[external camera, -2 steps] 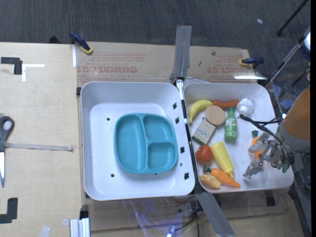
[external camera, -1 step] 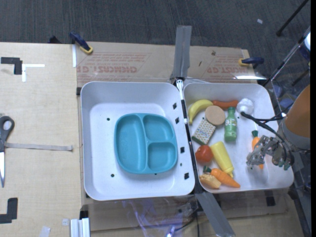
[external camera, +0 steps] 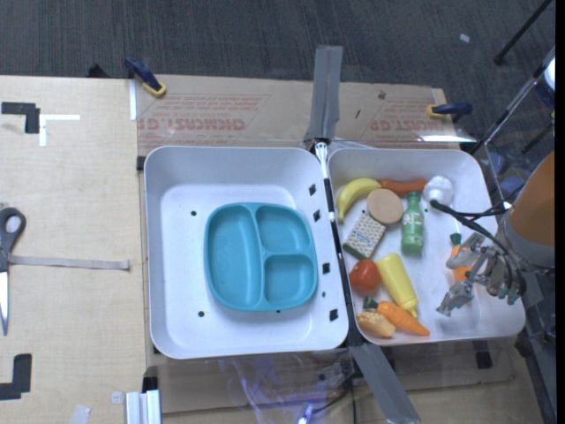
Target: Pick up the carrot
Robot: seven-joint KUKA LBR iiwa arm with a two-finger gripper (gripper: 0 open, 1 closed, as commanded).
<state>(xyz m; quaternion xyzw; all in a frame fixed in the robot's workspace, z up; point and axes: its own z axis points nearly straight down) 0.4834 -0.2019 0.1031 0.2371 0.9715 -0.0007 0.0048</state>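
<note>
The carrot (external camera: 404, 318) is orange and tapered. It lies near the front edge of the right bin (external camera: 472, 170), between a bread roll (external camera: 374, 325) and a yellow bottle (external camera: 397, 278). My gripper (external camera: 461, 283) hangs low over the right side of that bin, about a hand's width to the right of the carrot and apart from it. Nothing of the carrot is within the gripper. Small orange bits show at the gripper's head, and I cannot make out what they are.
The right bin also holds a banana (external camera: 353, 193), a long orange-red piece (external camera: 403, 185), a round cookie (external camera: 384, 206), a cracker (external camera: 365, 235), a green bottle (external camera: 412, 223) and a tomato (external camera: 365, 276). The left bin (external camera: 168, 263) bears a blue divided plate (external camera: 261, 256).
</note>
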